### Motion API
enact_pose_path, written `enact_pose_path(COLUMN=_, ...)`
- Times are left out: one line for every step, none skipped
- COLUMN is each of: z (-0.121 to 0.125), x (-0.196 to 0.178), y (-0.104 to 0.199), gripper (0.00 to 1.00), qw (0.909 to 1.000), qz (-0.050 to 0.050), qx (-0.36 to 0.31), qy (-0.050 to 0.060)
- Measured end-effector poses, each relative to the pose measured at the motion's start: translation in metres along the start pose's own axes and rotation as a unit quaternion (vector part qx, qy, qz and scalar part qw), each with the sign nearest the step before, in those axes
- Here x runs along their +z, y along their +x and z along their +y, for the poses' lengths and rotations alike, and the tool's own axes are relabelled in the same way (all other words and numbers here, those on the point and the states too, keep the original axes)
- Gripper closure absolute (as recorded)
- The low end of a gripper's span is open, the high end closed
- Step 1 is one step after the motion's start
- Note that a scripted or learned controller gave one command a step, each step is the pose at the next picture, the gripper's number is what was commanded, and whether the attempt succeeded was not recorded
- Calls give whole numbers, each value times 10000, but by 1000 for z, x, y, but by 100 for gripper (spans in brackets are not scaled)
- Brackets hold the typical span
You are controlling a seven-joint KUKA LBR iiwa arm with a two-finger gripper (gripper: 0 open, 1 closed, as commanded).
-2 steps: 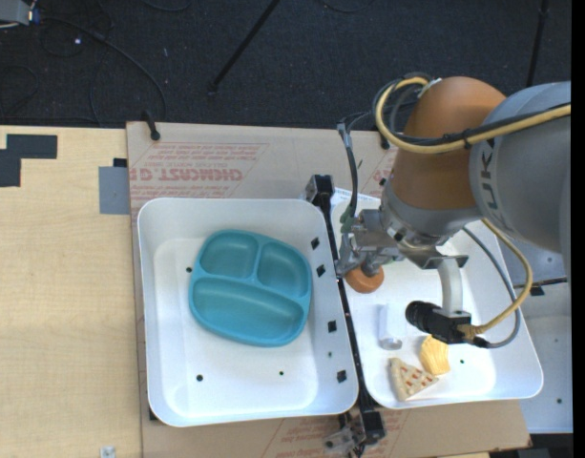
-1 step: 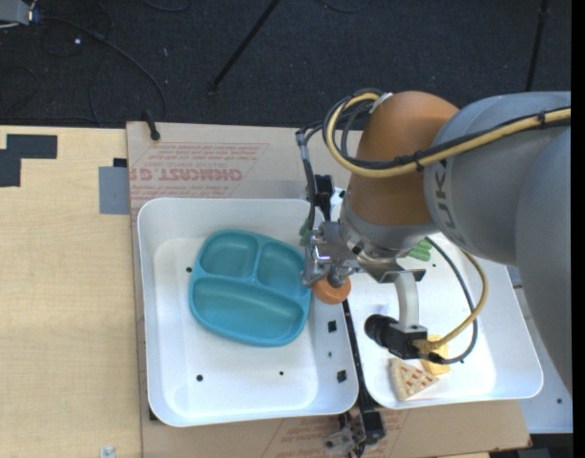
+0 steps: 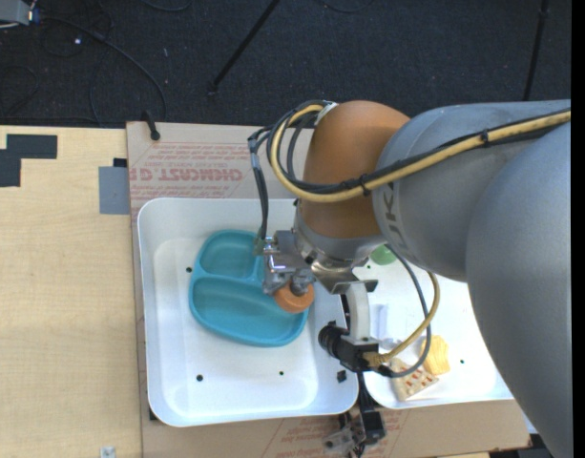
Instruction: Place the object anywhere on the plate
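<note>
A teal divided plate [image 3: 233,294] lies in the left white bin [image 3: 168,361]. My gripper [image 3: 287,286] hangs over the plate's right edge, reaching down from the grey arm with the orange band [image 3: 354,175]. A small orange round object [image 3: 293,299] sits between the fingertips, right above the plate's right rim, and the fingers appear shut on it. The arm's bulk hides most of the gripper body.
The right bin [image 3: 464,385] holds a yellow object [image 3: 435,356] and a tan block with red dots [image 3: 416,382]; a green thing [image 3: 380,253] peeks out beside the arm. Cables loop around the wrist. Cardboard lies under the bins.
</note>
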State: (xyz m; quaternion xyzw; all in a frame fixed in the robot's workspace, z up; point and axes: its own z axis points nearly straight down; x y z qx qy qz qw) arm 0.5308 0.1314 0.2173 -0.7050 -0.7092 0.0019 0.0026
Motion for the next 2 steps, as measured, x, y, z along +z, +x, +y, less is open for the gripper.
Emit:
enact_pose_path(z=-11, x=3, y=50, gripper=100, qw=10000, qz=-3, qx=1, qy=-2)
enact_pose_path(z=-11, x=3, y=47, gripper=0, qw=10000, qz=-12, qx=22, qy=-4)
